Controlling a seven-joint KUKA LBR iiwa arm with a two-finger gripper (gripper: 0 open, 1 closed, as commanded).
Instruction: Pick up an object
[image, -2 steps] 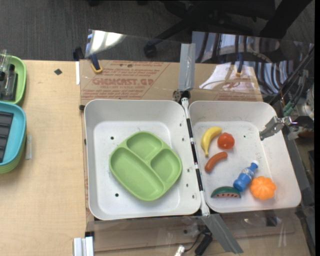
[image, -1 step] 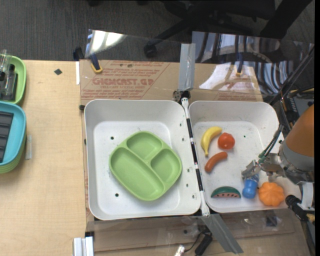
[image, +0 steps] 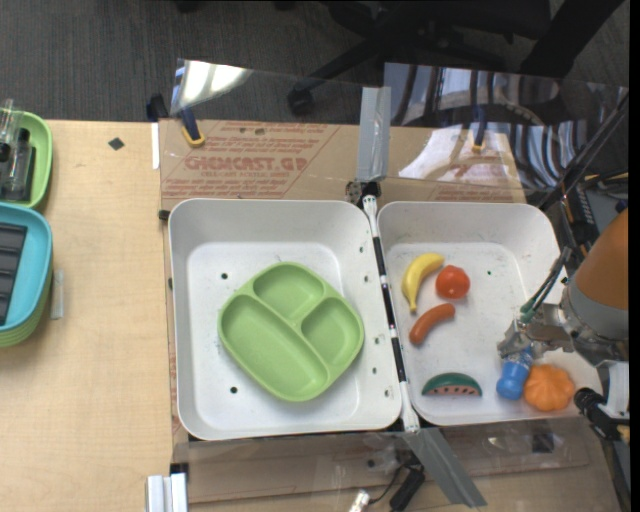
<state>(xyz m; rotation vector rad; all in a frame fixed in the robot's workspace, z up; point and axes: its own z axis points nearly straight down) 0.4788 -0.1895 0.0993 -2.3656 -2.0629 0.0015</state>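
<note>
Toys lie along the near edge of the right-hand shallow white bin (image: 540, 235): a watermelon-slice toy (image: 451, 385), a small blue cylinder-shaped toy (image: 513, 380) and a round orange fruit toy (image: 549, 388), the last two touching or nearly so. The gripper (image: 522, 343) hangs right over the blue cylinder at the end of the grey arm (image: 600, 300); whether it is spread or closed cannot be made out, and nothing can be seen held in it. Judging by that placement, the step in hand is the approach to a grasp, with the blue cylinder the likely target. The next move would call for a straight descent and a close that avoids the orange fruit crowding one side. Farther in lie a brown sausage-shaped toy (image: 431, 322), a red tomato toy (image: 452, 283) and a yellow banana toy (image: 419, 278). The left-hand white bin (image: 195, 300) holds a green divided plastic plate (image: 290, 330). Beyond both bins, brown printed cardboard (image: 260, 160) rests on the desk (image: 80, 400).
</note>
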